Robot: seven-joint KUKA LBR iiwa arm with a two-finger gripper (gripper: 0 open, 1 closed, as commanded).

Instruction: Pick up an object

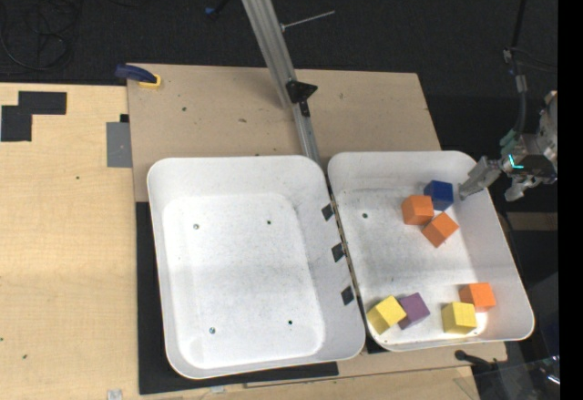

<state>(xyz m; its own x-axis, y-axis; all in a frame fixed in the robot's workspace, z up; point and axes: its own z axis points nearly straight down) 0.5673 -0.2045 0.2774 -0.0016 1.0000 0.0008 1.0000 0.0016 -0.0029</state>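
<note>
Two yellow cubes (386,312), a purple cube (414,306) and an orange cube (479,295) line the right bin's (392,169) front edge; two more orange ones (418,209) and one blue cube (440,192) sit near its back-right corner, beside the gripper (512,172).

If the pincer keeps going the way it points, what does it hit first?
Probably the blue cube, which lies just left of the pincer at the right bin's edge; height above it is unclear.

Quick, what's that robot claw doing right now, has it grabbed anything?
Gripper: at the right bin's far right edge, near the blue block; holding nothing visible; open or closed cannot be told.
</note>
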